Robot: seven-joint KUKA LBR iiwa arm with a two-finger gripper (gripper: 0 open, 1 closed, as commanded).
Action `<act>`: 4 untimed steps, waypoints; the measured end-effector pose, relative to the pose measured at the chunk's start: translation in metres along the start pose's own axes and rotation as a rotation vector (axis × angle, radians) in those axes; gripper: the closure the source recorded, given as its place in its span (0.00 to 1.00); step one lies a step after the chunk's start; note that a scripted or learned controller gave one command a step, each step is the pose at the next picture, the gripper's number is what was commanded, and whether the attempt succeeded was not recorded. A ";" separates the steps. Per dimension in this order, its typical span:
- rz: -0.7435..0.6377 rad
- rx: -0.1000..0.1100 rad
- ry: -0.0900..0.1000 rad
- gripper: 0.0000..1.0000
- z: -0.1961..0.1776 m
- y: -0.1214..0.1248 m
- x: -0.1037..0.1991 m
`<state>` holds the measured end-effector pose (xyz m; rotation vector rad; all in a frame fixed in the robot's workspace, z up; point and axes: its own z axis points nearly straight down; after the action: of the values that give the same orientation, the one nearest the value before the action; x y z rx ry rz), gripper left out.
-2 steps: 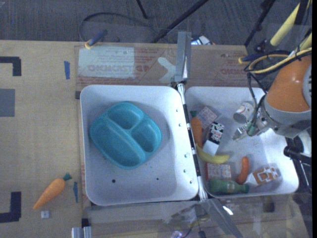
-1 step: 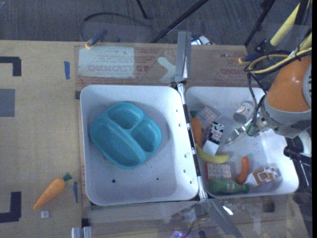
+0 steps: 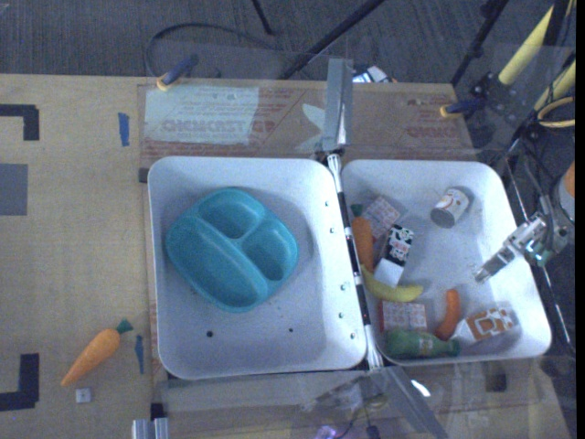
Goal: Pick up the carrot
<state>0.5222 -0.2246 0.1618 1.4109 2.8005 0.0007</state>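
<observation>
Claw [image 3: 494, 266] over the right bin's [image 3: 475, 176] right side, fingers apart, gripping nothing.
A carrot [image 3: 448, 313] lies just left and below it in that bin, near a banana [image 3: 393, 289]; another carrot [image 3: 91, 355] rests on the bench [image 3: 64, 245], left of the left bin [image 3: 238, 355].

A lab: taped bench [image 3: 73, 245], tripod legs [image 3: 366, 7], white bins [image 3: 174, 186].

I see the tan wooden bench [image 3: 73, 245] bearing two shallow white bins [image 3: 247, 355], an orange toy carrot [image 3: 91, 355] left of them.
</observation>
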 end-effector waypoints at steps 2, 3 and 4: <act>0.008 -0.003 0.006 0.00 0.075 0.030 -0.017; -0.298 -0.001 0.001 0.00 0.075 0.019 -0.012; -0.006 -0.001 0.001 0.00 0.075 0.028 0.005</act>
<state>0.5423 -0.2036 0.0869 1.4024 2.8052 0.0022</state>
